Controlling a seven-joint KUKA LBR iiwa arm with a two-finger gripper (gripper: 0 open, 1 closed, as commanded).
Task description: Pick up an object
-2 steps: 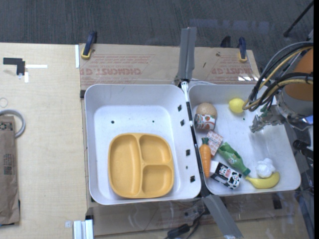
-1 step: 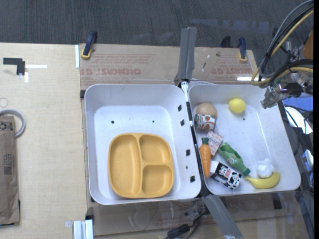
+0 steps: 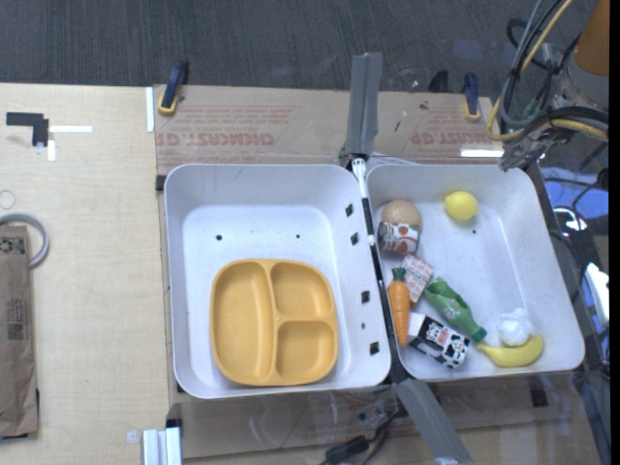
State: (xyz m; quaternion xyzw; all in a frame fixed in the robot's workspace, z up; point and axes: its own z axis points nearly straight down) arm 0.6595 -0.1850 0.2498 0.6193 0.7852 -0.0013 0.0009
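- Bins sit side by side on the table (image 3: 87, 260): left bin (image 3: 194, 192) holds a yellow divided plate (image 3: 274, 321).
- Right bin (image 3: 528, 260) holds a lemon (image 3: 461, 205), carrot (image 3: 399, 307), banana (image 3: 513, 353), green packet (image 3: 450, 304) and cow-print carton (image 3: 441, 342).
- Cables (image 3: 542, 66) crowd the far right corner; claw state cannot be told.

At the upper right edge, a bundle of cables (image 3: 542, 61) marks the robot: black and yellow strands looping together over grey metal parts. An orange patch of the arm (image 3: 593, 35) sits in the corner beside them.
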